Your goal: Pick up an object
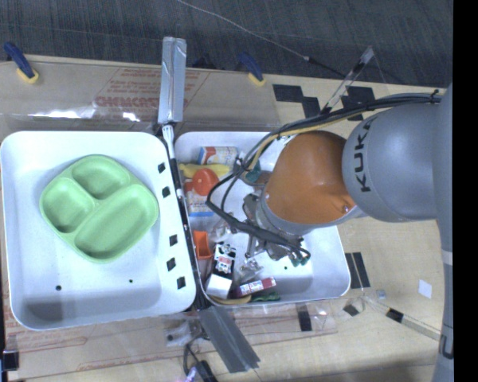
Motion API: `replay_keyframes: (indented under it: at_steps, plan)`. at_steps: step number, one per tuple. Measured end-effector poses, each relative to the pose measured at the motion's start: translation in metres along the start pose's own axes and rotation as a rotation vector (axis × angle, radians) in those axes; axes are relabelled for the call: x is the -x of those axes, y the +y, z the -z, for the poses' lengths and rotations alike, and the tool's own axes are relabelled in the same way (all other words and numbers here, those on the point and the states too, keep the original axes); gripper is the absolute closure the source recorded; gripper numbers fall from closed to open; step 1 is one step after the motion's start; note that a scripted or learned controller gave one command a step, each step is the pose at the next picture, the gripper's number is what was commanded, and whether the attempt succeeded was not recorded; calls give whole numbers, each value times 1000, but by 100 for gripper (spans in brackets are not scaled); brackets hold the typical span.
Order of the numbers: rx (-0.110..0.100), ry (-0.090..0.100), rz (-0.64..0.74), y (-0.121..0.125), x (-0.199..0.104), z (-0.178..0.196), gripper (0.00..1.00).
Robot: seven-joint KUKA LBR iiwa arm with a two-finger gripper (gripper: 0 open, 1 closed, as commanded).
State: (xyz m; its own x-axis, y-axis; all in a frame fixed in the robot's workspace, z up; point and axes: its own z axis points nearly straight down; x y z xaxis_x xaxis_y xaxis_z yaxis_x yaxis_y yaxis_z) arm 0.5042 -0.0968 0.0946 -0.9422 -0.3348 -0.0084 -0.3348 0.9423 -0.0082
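The arm's orange band and grey wrist hang low over the right bin, covering most of it. My gripper reaches down among the small objects at the bin's front left. Around it lie an orange-capped item, a yellow item, a white packet, a small black-and-white box and a red-and-green piece. The cables and wrist hide the fingertips, and I see nothing clearly between them.
The left bin holds a green divided plate. A grey metal divider runs between the bins. Blue clamps hold the bench's back edge. Black cables loop around the wrist.
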Motion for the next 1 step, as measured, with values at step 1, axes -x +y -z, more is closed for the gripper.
replay_keyframes:
  at_steps: [1]
  plan:
    - [9,8,98,-32,71,-4,0]
